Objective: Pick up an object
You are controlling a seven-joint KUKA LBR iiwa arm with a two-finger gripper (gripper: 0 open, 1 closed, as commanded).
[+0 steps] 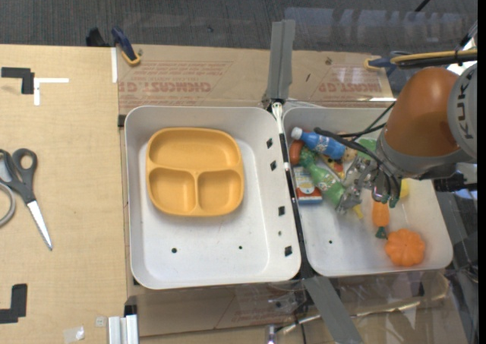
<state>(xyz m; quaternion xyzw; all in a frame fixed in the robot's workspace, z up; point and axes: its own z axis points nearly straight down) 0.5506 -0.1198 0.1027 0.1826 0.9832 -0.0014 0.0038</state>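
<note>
In the right shallow white bin, a small orange plastic pumpkin lies nearest the camera, at about five o'clock. Just above it, toward twelve o'clock, lies a small orange carrot-like toy. The metal end effector hangs over the middle of this bin, beside a green plastic item; I cannot tell if it grips anything. At eleven o'clock lies a clear bottle with blue cap. The left shallow white bin holds an orange three-part plastic plate. On the wooden counter, at nine o'clock, lie grey-handled scissors.
</note>
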